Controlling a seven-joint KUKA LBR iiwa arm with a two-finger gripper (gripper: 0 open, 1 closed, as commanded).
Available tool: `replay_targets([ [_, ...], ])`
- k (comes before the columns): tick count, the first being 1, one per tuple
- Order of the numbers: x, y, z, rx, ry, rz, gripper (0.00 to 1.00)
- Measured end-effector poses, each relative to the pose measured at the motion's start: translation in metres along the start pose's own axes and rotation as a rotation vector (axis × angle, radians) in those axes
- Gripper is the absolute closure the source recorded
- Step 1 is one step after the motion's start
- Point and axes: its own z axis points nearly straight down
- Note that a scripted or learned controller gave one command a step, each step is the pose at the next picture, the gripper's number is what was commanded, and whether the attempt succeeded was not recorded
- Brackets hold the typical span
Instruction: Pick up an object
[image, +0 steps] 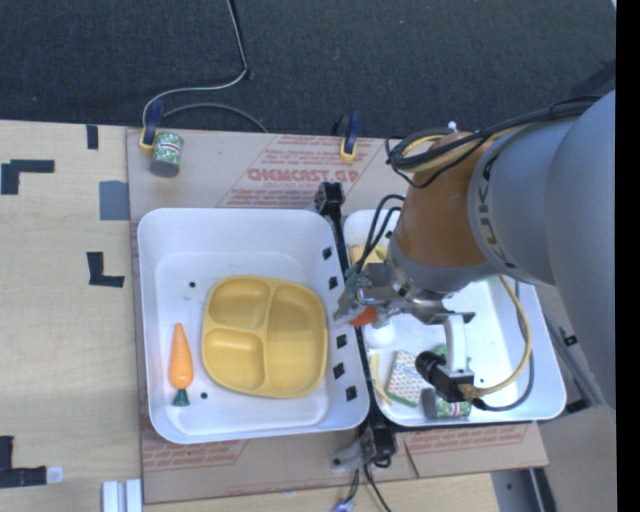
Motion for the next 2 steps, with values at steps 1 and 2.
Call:
replay_targets([
  [1, 0.015, -0.022, -0.006, 0.000, 0.001, 0.000, 1.00],
  [2, 0.035, 0.034, -0.004, -0.001, 0.000, -0.001, 1.00],
])
